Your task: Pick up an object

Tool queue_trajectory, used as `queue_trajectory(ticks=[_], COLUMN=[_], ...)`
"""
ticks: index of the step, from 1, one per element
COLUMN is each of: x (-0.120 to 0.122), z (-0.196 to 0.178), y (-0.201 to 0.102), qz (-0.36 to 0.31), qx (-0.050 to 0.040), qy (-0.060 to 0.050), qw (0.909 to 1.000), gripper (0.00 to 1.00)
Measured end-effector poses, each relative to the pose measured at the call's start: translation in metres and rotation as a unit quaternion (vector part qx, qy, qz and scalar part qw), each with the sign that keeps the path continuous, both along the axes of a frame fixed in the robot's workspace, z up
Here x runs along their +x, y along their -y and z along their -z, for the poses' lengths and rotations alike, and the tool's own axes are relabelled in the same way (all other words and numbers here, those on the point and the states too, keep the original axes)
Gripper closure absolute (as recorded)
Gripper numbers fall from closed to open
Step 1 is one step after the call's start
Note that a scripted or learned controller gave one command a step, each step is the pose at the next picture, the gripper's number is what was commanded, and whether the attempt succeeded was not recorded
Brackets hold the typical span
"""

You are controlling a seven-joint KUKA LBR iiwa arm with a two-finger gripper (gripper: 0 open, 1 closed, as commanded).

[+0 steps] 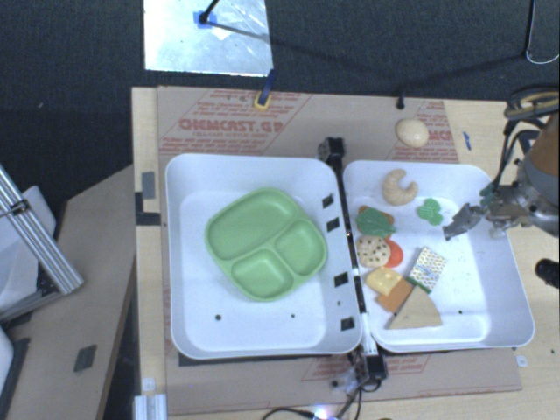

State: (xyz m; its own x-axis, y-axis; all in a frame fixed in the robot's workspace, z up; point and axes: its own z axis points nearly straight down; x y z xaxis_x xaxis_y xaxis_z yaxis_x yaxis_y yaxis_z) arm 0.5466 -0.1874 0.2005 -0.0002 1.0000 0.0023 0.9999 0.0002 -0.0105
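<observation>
The right bin (499,313) holds several toy foods. A tan croissant (399,186) lies at the back, with a green pepper (374,220) and a small green leafy piece (429,211) nearby. Further forward lie a cookie (373,251), a red slice (396,255), a yellow cheese block (383,279), a patterned packet (427,268) and a tan wedge (423,311). My gripper (458,227) hangs over the right bin's right half, just right of the leafy piece and above the packet, with nothing seen in it.
The left bin (188,322) holds a green divided plate (265,243). A pale round roll (411,132) rests on the bench behind the right bin. A black divider with clips (343,234) runs between the bins. The arm's body (538,186) stands at the right edge.
</observation>
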Motion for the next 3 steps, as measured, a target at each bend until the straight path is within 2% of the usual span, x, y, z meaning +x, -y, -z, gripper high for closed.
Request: queue_trajectory(ticks=[1, 3], x=[0.003, 0.011], z=[-0.006, 0.079], y=[0.000, -0.008], qz=[-0.002, -0.002], qx=[-0.0013, -0.0011], qy=[0.006, 0.005], qw=[1.0000, 1.0000], gripper=[0.00, 0.00])
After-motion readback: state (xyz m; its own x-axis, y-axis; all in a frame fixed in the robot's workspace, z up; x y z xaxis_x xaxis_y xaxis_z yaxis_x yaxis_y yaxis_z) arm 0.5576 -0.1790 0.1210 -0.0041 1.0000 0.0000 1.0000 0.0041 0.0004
